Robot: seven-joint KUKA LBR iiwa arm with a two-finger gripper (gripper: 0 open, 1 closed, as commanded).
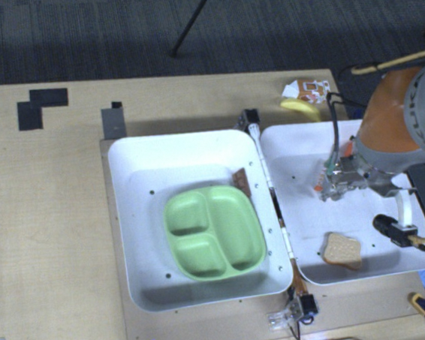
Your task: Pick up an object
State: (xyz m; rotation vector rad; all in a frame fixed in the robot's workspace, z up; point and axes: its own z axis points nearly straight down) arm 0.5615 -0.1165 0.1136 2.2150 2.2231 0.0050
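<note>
Bread slice lies in the right bin, long axis left-right; the arm hangs its pincer above-left, grip unreadable.

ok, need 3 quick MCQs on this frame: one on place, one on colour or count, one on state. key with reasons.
1. Where does the green tray lie?
A. left bin
B. right bin
C. on the bench outside both bins

2. How many compartments does the tray have?
A. two
B. three
C. five

3. How does the tan sponge-like piece stand to the hand?
A. gripped by it
B. lying apart, nearer the bin's front wall
C. stacked on the tray

Key: 1 A, it rests inside the left bin. 2 B, three hollows show. 3 B, the piece lies on the right bin floor, clear of the hand.
</note>
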